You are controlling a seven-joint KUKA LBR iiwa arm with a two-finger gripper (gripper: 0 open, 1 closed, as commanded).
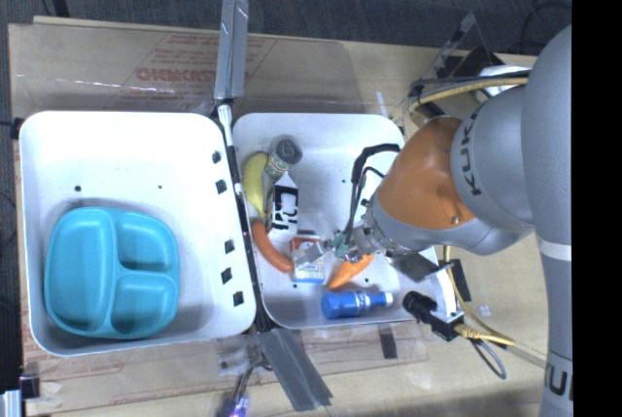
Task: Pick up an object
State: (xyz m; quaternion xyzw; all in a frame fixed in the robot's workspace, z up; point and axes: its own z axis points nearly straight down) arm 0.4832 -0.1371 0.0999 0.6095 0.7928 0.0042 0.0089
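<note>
The right bin (321,128) holds a yellow banana (255,184), a black-and-white bottle (283,203) with a grey cap, a red-orange carrot-like piece (271,248), a small clear packet (309,261), an orange carrot (348,271) and a blue bottle (356,304). My gripper (352,245) hangs low over the bin's front middle, just above the orange carrot and next to the packet. The orange wrist band (423,187) hides most of it. I see no object lifted off the bin floor.
The left bin (117,143) holds a blue divided tray (112,271) at its front left. A grey divider strip (231,46) runs between the bins. The arm's bulk covers the right bin's right side, and cables (486,342) trail at the front right.
</note>
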